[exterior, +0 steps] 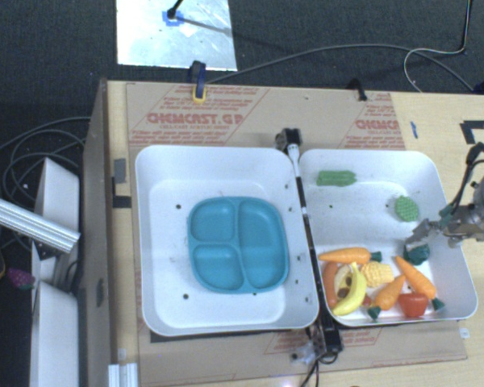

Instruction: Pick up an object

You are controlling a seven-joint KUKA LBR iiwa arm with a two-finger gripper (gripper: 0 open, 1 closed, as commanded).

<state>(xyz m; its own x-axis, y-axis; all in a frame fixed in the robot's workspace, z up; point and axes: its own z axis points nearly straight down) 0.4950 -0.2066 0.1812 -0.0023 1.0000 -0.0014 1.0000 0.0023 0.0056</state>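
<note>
The right bin (pixel 436 168) holds toy food. A green pickle (pixel 335 178) lies near its far wall and a round green piece (pixel 406 208) sits to the right of it. Along the near wall are heaped a carrot (pixel 347 255), a banana (pixel 351 290), a corn cob (pixel 377 274), a second carrot (pixel 414 275) with a teal top, a third carrot (pixel 390 293) and a red tomato (pixel 414 304). My gripper (pixel 427 230) reaches in from the right, low over the bin, just above the second carrot's teal top and below the round green piece.
The left bin (pixel 161 176) carries a blue divided plate (pixel 238 243). A black divider (pixel 304 216) runs between the bins. Cables cross the cardboard bench top behind them. A metal rail lies off the bench at the left.
</note>
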